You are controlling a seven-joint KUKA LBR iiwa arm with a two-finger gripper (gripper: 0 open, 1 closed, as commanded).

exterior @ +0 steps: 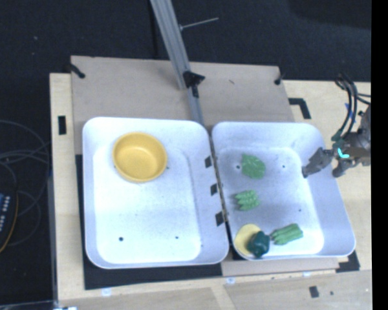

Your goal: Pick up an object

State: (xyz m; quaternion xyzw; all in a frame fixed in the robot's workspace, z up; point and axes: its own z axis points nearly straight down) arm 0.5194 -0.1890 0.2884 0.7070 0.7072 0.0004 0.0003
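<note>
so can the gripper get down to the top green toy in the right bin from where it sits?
Probably yes. The gripper hangs at the right bin's right wall, and the green toy lies alone on bare floor, apart from the other pieces, with nothing between them.

A bowl (140, 156) sits in the left bin (103, 237); three toys (252, 166) and a cup (246, 239) lie in the right bin (333, 228).

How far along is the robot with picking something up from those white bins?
Nothing looks picked up yet. The gripper hangs at the right bin's right rim, nothing visible between its fingers. The green pieces and the small yellow dish lie in that bin; the yellow bowl sits in the left bin. Reaching, gripping and lifting all remain.
</note>
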